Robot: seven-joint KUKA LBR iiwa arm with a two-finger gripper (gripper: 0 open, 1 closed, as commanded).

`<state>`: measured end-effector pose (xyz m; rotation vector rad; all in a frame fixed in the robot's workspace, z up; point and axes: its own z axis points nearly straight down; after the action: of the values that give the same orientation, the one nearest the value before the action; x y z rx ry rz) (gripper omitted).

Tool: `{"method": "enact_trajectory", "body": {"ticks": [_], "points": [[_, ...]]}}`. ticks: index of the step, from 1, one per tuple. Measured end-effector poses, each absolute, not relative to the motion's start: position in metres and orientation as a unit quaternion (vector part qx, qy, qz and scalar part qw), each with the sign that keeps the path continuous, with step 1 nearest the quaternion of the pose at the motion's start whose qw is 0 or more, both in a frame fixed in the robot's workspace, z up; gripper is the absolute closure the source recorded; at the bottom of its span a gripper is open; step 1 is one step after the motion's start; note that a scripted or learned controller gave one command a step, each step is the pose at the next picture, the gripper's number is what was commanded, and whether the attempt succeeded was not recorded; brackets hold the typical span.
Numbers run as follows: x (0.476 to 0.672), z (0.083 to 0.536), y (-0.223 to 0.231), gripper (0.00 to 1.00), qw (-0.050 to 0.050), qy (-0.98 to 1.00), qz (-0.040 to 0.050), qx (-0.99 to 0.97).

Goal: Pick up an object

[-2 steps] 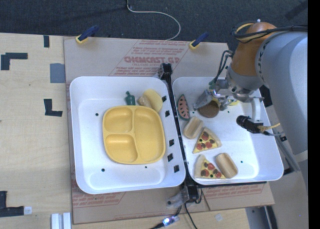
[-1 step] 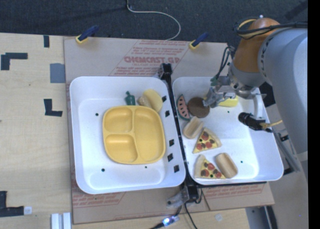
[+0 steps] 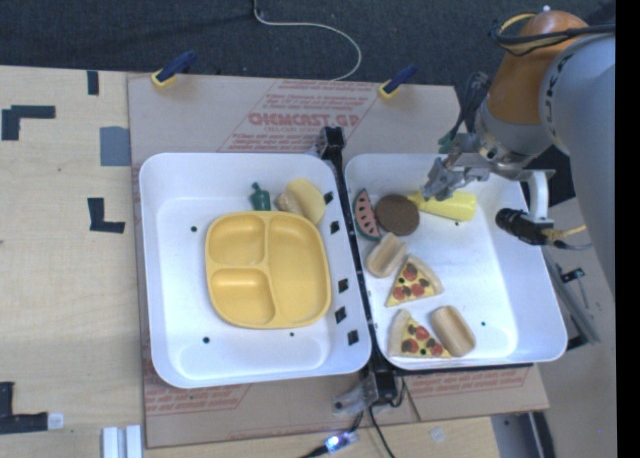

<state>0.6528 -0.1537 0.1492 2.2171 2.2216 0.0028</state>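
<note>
Yellow toy wedge (image 3: 452, 208) is seen at the right bin's (image 3: 520, 346) far side, beside a brown disc (image 3: 397, 215). It is judged light, stiff and slick, best pinched across its narrow sides. The claw (image 3: 441, 183) is poised just over it; its opening cannot be told. "CHEMCAST" is printed on the cardboard (image 3: 290, 118).

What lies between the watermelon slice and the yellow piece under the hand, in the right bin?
In the camera view, a round brown patty lies between the watermelon slice and the yellow piece.
</note>
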Motion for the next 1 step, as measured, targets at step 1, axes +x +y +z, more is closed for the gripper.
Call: {"method": "enact_trajectory", "body": {"ticks": [1], "points": [[0.6526, 0.2039, -0.1425, 1.0, 0.002, 0.708, 0.0017, 0.706]]}}
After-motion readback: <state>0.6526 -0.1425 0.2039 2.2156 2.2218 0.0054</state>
